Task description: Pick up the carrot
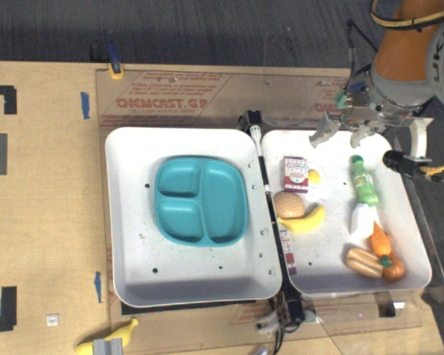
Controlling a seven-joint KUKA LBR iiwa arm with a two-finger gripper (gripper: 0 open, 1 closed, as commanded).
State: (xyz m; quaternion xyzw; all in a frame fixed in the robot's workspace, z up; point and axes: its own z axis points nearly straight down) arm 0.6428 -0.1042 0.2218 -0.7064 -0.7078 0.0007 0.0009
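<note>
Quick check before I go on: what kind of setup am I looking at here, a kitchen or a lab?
Most likely a robot test bench, not a kitchen. Two shallow white bins sit on a cardboard-covered bench marked with tape, and toy food such as the carrot and banana lies below the arm's pincer.

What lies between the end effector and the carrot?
In the camera view, a green bottle lies between the end effector and the carrot, in the right bin.

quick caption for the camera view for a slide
Open gripper hovers at the right bin's far edge, apart from the carrot lying near its front corner.
</note>
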